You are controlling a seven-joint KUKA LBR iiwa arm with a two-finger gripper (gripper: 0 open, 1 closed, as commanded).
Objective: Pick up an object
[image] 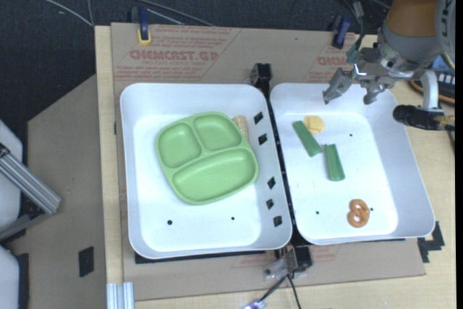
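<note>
My gripper point(354, 92) hangs open over the far edge of the right bin point(405, 177), with nothing between its fingers. In that bin lie two green sticks: one point(306, 138) slanted near the middle, another point(334, 162) just to its right and nearer. A small yellow piece point(314, 124) rests at the far end of the first stick. A brown pretzel point(357, 213) lies near the bin's front. All of these sit below and in front of the gripper, apart from it.
The left bin point(145, 213) holds a green divided plate point(207, 156) with a small tan object point(241, 126) at its far right rim. Black clips line the wall between the bins. Blue clamps sit at the board's far edge.
</note>
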